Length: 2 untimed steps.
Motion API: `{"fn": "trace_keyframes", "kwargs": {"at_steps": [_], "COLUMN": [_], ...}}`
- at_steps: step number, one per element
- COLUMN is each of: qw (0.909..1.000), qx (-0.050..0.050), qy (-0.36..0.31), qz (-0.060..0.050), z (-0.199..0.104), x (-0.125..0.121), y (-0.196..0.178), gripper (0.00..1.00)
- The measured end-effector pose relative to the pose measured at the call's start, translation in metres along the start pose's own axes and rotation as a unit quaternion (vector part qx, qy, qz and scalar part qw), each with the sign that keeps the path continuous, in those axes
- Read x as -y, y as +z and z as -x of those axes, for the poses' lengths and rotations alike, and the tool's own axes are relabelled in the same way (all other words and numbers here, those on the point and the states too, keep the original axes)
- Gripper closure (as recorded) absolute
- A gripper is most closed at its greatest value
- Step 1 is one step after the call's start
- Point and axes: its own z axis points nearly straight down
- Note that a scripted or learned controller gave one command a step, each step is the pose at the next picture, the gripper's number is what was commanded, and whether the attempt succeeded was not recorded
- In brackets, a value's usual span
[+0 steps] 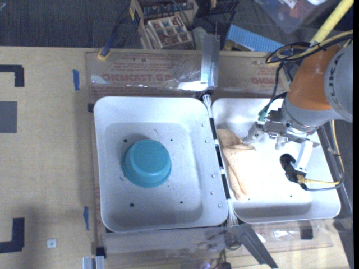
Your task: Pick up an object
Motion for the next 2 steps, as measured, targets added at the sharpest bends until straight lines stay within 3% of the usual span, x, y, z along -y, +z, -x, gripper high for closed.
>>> {"fn": "trace_keyframes", "kwargs": {"at_steps": [1, 2], "qw": [1.0, 0.9998], "qx": [0.0, 0.001], "qy": [0.0, 0.022], "qz": [0.0, 0.001], "z": [0.0, 0.052], "x": [0.0, -0.05], "y": [0.0, -0.04], "gripper": [0.0, 0.0]}}
